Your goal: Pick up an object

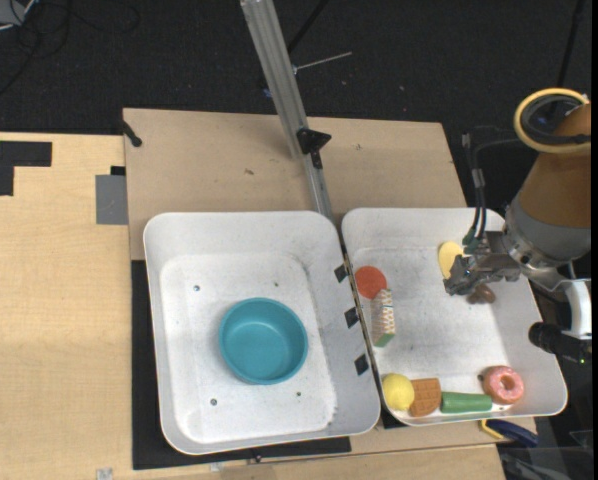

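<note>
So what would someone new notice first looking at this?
Probably the teal bowl, alone in the left bin. Next, the claw low over the right bin, beside a yellow piece. Then the bright items along that bin's near edge: a pink donut, a green piece and a yellow ball.
</note>
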`<state>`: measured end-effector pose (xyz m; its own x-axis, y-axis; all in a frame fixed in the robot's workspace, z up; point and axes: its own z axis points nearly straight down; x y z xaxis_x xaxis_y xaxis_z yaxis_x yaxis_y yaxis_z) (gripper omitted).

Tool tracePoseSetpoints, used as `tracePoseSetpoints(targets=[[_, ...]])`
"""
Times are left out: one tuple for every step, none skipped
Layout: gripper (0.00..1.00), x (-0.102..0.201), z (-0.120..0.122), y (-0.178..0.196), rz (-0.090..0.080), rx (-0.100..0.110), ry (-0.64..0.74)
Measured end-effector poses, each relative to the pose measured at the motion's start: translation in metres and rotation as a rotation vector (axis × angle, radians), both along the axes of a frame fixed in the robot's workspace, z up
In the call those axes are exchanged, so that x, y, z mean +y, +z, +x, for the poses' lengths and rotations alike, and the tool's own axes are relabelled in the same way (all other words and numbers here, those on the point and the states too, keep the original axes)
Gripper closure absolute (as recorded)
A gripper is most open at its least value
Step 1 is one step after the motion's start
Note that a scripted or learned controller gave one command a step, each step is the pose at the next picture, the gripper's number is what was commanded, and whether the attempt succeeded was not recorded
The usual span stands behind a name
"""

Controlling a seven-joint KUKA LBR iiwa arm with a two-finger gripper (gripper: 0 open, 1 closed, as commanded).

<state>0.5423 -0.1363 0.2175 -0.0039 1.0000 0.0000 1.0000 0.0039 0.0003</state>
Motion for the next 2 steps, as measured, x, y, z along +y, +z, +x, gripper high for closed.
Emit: tracePoseSetpoints(targets=[[1.0,0.048,0.004,0.007,0.001,0.001,-0.001],[1.0,0.107,0.006,0.006,0.001,0.002,0.0]])
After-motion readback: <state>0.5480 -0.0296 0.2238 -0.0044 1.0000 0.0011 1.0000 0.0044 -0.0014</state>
